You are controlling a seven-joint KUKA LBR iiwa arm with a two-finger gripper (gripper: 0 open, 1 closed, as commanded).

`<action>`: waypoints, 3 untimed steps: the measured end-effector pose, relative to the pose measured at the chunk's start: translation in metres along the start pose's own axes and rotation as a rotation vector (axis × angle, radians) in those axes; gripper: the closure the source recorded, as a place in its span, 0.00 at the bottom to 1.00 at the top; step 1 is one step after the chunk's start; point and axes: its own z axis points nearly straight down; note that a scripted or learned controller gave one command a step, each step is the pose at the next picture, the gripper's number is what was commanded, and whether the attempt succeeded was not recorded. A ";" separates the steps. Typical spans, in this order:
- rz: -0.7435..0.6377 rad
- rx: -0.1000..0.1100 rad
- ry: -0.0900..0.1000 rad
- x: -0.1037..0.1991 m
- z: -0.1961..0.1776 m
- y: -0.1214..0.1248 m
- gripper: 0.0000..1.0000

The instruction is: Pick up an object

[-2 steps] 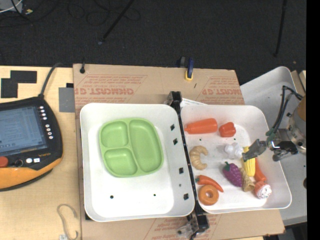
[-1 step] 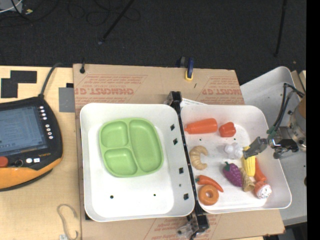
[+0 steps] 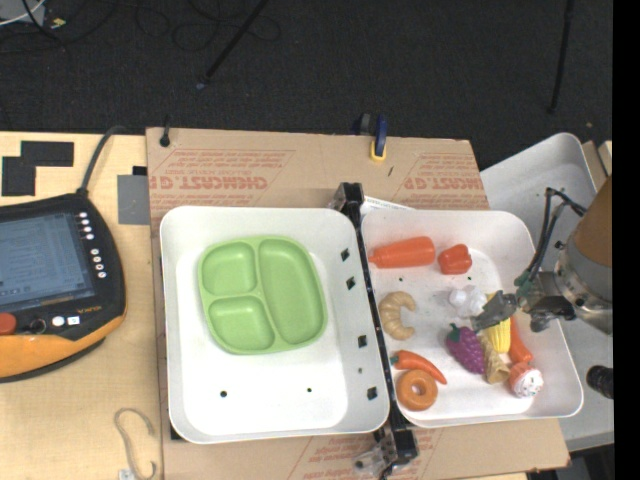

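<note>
The right bin holds several toy foods: an orange carrot, a red pepper, a croissant, a small white piece, purple grapes, a yellow corn cob, a red chili, an orange donut and a red-and-white piece. My gripper hangs over the bin's right side, just above the corn, coming in from the right. Its fingers are spread, and nothing sits between them.
The left bin contains a green divided plate. A black divider runs between the bins. A teach pendant lies at the far left on the bench. Cardboard lies under both bins.
</note>
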 end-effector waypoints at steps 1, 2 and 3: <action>0.000 0.000 0.000 0.004 0.044 0.002 0.00; 0.000 0.002 0.001 0.009 0.108 0.002 0.00; -0.001 -0.004 0.000 0.012 0.135 0.003 0.00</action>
